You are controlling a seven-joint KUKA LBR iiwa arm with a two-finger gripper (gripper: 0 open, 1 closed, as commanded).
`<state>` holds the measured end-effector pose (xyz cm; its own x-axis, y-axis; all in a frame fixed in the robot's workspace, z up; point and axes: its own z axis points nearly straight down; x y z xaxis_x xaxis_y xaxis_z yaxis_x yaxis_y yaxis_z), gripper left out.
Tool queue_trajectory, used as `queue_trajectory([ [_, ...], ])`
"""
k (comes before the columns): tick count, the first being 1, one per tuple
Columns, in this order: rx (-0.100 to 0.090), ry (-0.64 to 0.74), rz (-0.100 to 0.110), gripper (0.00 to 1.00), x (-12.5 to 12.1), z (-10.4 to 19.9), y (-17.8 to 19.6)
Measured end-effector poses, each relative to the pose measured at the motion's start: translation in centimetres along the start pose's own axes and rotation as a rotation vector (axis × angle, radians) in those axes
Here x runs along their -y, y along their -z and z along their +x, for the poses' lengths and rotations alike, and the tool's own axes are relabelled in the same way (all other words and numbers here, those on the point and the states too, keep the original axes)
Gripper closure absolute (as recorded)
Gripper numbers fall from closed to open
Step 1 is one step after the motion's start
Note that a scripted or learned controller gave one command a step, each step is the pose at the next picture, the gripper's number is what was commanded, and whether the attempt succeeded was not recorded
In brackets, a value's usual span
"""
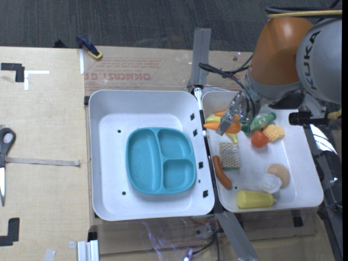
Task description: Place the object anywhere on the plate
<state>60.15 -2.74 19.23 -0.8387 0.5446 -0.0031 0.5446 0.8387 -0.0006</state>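
Plate first: the light-blue three-compartment plastic plate point(161, 160) sits mid left white bin point(103, 162). Right of that plate, the gripper point(231, 118) hangs over an orange toy carrot point(215, 125) in the right white bin point(304, 194).

bench point(43, 200) light wood | two white bins point(103, 145) side by side | scissors point(4, 156) at left edge | blue clip point(88, 45) at back

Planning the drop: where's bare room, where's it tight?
Free: all three compartments of the blue plate and the left bin floor around it. Crowded: right bin, toys clustered around the gripper and along its left wall.
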Motion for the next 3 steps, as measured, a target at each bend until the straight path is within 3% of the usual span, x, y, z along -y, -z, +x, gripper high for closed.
queue_trajectory([
  [1, -0.003, -0.137, 0.0, 1.0, -5.0, 6.3, 0.0],
  [2, -0.003, -0.055, 0.001, 1.0, -8.5, 13.4, -0.8],
  [3, -0.003, -0.056, 0.001, 0.0, -8.5, 13.4, -0.8],
])
